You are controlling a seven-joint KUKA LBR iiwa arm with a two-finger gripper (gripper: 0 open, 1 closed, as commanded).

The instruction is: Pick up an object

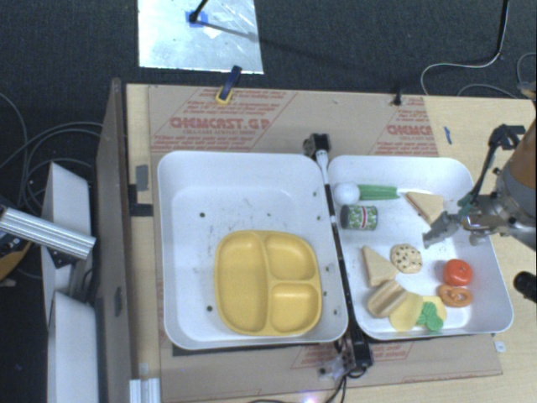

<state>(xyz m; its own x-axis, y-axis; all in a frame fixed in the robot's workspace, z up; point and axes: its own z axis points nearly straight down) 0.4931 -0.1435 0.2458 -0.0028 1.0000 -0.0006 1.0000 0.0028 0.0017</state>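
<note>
Here's the bench (252,116), topped with a brown sheet printed in red, and two white bins side by side on it. All around is dark carpet (67,40), with a shiny silver sheet (168,23) lying on it up top and loose cables (33,141) curling at the left. The left bin (180,191) carries a yellow divided tray (268,282), sitting low and centre. The right bin (495,309) is the busy one: a small can (359,217) against its left wall, a cookie (406,258) mid-bin, a tomato (457,271) to the cookie's right, a bread wedge (424,203) near the top. And the arm (516,183) reaches in from the right, gripper (436,232) over that right bin, just below the bread wedge and above the cookie. Clenched or released? Cannot tell from this angle, and nothing can be seen in its grasp
</note>
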